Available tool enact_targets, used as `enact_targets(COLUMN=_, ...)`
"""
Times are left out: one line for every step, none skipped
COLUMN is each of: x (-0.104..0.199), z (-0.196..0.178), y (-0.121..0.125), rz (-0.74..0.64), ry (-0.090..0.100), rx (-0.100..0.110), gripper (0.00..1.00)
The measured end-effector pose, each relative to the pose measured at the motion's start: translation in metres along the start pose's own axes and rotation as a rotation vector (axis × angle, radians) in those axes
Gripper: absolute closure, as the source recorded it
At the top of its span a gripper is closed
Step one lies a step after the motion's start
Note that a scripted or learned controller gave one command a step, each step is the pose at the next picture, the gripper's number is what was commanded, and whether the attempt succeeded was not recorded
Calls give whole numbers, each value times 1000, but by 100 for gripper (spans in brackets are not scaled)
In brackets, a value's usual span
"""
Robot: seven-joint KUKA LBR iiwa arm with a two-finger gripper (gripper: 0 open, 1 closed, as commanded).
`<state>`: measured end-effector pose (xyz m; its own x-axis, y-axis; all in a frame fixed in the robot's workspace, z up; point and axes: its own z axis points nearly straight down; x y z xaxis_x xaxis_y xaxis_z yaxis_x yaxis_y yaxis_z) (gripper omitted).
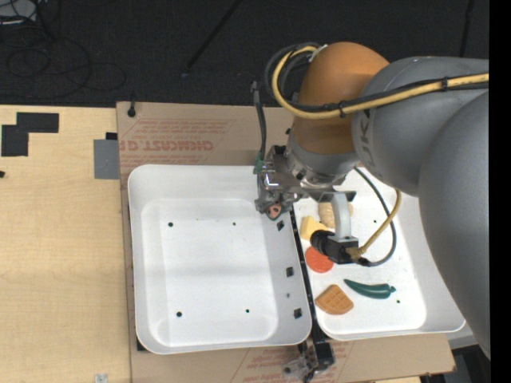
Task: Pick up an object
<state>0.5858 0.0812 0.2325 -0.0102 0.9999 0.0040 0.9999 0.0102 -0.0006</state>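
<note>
- The left bin (145,254) sat on the pale worktop (56,254).
- The claw (274,204) hung over the bins' shared edge; whether it was open or closed could not be told.
- In the right bin (415,309) lay a yellow piece (313,228), a red disc (318,263) just nearer, an orange waffle (334,300) nearer again, and a green pepper (370,289) to its right.

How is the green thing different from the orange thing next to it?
The green thing is long, thin and curved; the orange thing is short and chunky. The green thing is dark, the orange thing light. Both lie in the camera's right-hand bin.
</note>
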Motion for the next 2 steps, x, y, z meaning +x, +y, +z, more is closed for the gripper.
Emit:
enact_targets(x=29, z=-89, y=41, rz=6, ry=-2, rx=-10, gripper=100)
enact_targets(x=25, z=-135, y=-38, rz=8, ry=-2, rx=0, gripper=100)
